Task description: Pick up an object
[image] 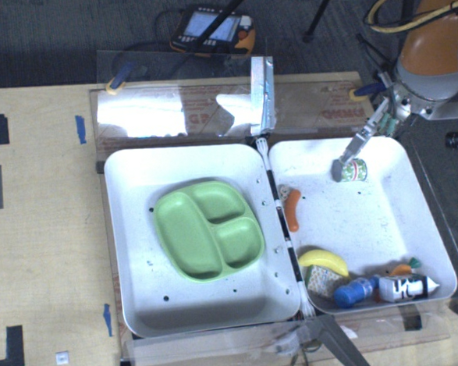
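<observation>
Gripper (344, 167) low in the far part of the right bin (427, 196), hanging from the arm on a slant. Jaw state: cannot tell, too small and blurred at the tip. Right at the tip, on its right side and seemingly touching, a small round can (359, 171) with green on it; likely the target. Not visibly between the jaws, so no hold to claim.

Well to the left of the jaws and nearer the camera, a carrot (293, 210) along the bin wall. Far nearer still, in the front corner: banana (326, 261), blue bottle (354, 291), white bottle (406, 287), crowded together. Further left, beyond the wall, the left bin (130, 224) with a green plate (209, 228).

Step in hand, as judged: closing on the can. To do it well:
- Centre the jaws over the can rather than beside it; at present apparently offset to its left, so a straight close may only nudge it
- Open wide enough to straddle the round body before going lower
- Come down near the bin floor, but without pressing into it
- Close slowly; likely to roll or skid on the smooth white surface
- Lift straight up and check for the can between the jaws before counting it as picked
- If pushed away, follow toward the right wall, not toward the cluttered front corner
</observation>
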